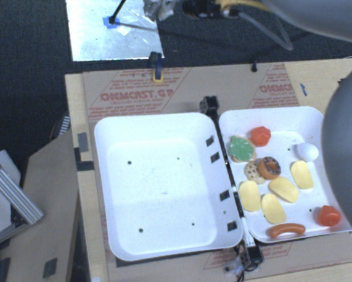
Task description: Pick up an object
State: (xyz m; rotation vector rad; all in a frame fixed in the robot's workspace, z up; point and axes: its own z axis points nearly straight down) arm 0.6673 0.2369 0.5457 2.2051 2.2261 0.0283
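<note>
Gripper (161,7) sat at the view's top edge, beyond the far side of the bench and well apart from both bins. It was blurred there, so I could not tell whether it was open or closed, and nothing was visibly held. Arm (314,0) bulked across the top right corner.

All candidates lay in the right bin (313,116), none in the left bin (162,188):
- red piece (260,136) near the far wall, just beside a green piece (241,149)
- white egg (307,152) toward the right, with some space around it
- cookie (252,171) and donut (269,167) touching, mid-bin
- four yellow pieces (283,189) clustered close together below them
- sausage (286,230) along the near wall
- tomato (329,215) in the near right corner

Judgement: the approach had not begun; nothing was picked.

To do it well, choose a piece with free space on two sides. The egg looked the most isolated, though smooth and round, so likely to squirt out. The red piece seemed a fair alternative if the jaws straddled it away from the green one. I would avoid the yellow cluster, where a descent would probably shove neighbours. The sausage and tomato sat too near the walls for an easy straddle. Come straight down, centred, then close low on the piece.
</note>
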